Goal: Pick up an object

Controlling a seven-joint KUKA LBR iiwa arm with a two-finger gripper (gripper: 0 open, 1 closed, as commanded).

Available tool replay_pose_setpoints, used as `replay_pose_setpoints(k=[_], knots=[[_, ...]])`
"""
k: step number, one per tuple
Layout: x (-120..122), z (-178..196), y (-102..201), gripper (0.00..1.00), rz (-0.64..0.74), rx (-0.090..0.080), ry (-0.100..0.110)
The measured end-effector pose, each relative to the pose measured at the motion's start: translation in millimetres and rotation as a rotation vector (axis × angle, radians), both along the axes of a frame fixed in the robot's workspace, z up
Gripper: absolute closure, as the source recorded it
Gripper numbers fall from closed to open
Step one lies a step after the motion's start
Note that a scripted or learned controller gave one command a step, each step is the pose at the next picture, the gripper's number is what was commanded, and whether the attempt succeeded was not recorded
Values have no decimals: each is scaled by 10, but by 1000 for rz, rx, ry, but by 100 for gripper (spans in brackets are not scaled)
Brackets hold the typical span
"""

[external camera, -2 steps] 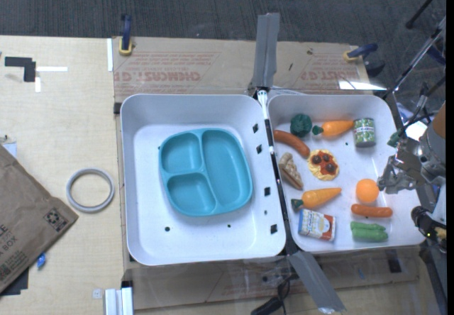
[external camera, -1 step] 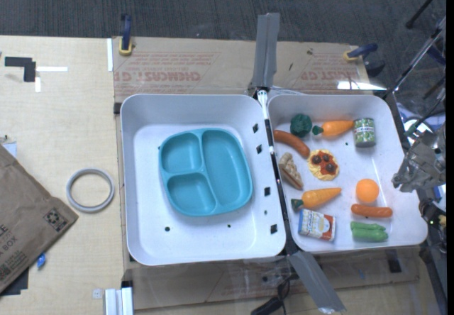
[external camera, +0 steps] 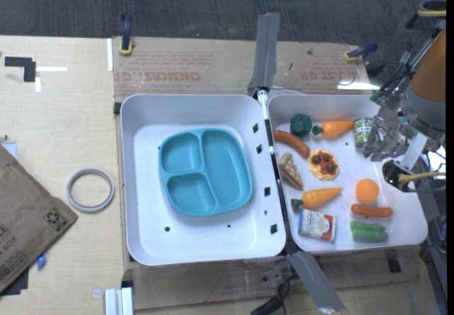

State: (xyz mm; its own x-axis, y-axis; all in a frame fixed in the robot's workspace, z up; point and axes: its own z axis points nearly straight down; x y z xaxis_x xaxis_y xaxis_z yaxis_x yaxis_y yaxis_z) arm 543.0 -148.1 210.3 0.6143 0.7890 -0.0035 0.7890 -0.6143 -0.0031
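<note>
Pincer [external camera: 374, 145] sits low at the right bin's [external camera: 418, 232] far right edge, just beside a green-labelled can [external camera: 362, 130]; grip state cannot be told. Orange ball [external camera: 367, 190] lies near the can, toward the bin's front.

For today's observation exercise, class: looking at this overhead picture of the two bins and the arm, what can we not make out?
- Pincer, camera view: dark wrist parts and cables clutter it, so its finger state is unclear.
- Small green item at the right bin's far edge: partly behind the pincer, its identity uncertain.
- Snack packet: print too small to read.
- Arm: cut off by the right edge.
</note>
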Motion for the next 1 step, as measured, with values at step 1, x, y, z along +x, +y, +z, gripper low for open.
replay_pose_setpoints(k=[1], knots=[[-100,6,-395,100,-72,0,-1]])
